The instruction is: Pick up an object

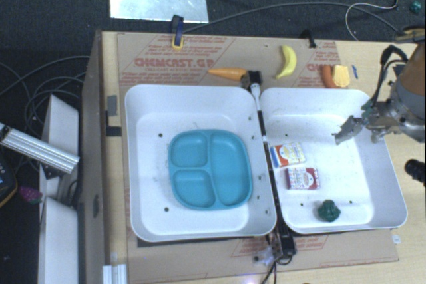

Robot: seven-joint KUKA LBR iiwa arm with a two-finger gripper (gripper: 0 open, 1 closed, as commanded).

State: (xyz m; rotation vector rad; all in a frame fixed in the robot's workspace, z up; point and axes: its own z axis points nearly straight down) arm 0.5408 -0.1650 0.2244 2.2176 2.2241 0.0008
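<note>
The bench carries two white bins. The right bin [383, 173] holds the candidate objects; the left bin [146, 143] holds a blue divided tray [210, 167].

**Position of parts.** The gripper [347, 130] hangs over the upper right part of the right bin, near its right edge. One grey fingertip points left and down. Whether the fingers stand apart or together cannot be told from this angle. Nothing is seen between them.

**Objects in the right bin.**
- Upper carton [287, 154]: small, white with red and blue print, lying flat close to the bin's left wall.
- Lower carton [302, 178]: small, red and white, lying flat just below the first, near but apparently not touching it.
- Green toy [327, 211]: small, lumpy, near the bin's front edge, well apart from the walls.

**Handling judgement.** The cartons look light, thin-walled and smooth. They will likely slide or tip if nudged, and may dent under hard closure. Take hold across the short sides, fingers descending astride the box. The upper carton sits close to the wall, leaving little finger room on that side. The lower carton has more clearance and is the easier pick.

The green toy appears light and possibly soft. Its irregular form offers no flat faces, so grip across its widest part.
</note>
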